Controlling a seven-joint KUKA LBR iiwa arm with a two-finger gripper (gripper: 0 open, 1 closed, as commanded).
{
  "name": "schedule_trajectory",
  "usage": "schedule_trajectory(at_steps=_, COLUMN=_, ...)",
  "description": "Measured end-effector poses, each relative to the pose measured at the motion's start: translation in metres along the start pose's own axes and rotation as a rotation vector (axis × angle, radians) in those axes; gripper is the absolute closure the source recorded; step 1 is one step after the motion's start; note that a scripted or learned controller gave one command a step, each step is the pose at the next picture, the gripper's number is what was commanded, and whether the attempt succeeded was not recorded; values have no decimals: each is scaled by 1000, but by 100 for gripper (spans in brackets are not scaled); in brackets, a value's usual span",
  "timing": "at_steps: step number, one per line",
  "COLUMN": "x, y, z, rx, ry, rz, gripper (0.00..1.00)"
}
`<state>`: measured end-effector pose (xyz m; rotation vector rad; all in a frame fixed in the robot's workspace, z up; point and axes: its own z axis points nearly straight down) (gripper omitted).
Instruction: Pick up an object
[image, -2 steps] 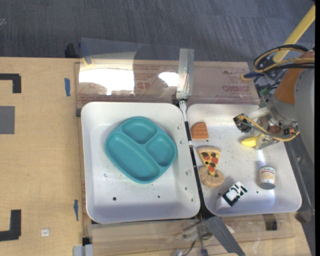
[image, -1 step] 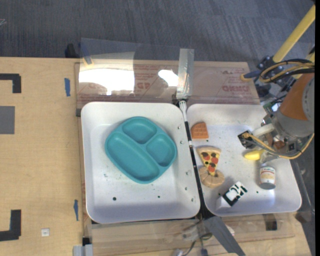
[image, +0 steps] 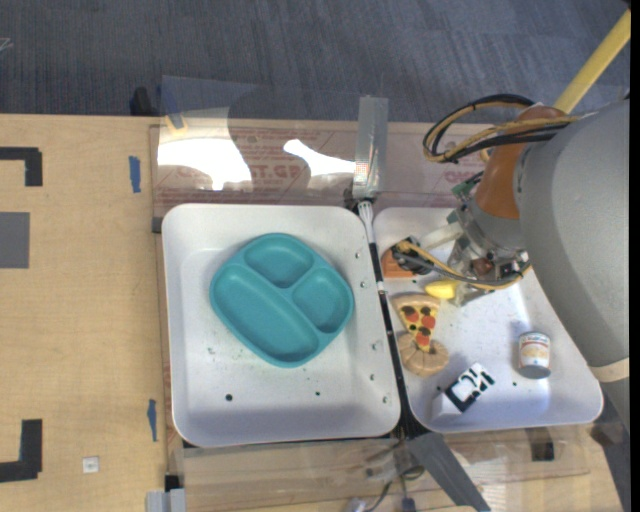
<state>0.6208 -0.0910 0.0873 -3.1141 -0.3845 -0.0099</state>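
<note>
In the right bin (image: 570, 395), my gripper (image: 487, 264) hangs low near the back, under the orange wrist band. Just left of it lie an orange toy (image: 397, 267) and a small yellow piece (image: 441, 291). A pizza slice toy (image: 419, 320) lies in front of those, with a tan round piece (image: 426, 357) at its near end. A small can (image: 534, 354) with an orange and white label stands at the right. A black and white block (image: 467, 387) rests near the front edge.
The left bin (image: 190, 400) holds a teal divided plate (image: 282, 298). A ridge between the two bins runs front to back. The grey arm covers the right bin's far right corner.
</note>
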Motion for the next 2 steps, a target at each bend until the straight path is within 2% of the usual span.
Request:
schedule_trajectory(at_steps=1, x=-32, y=27, z=-79, rx=-5, ry=0, rz=21, gripper=100)
schedule_trajectory(at_steps=2, x=19, y=-98, z=-97, rx=2, ry=-4, rz=-9, gripper=100)
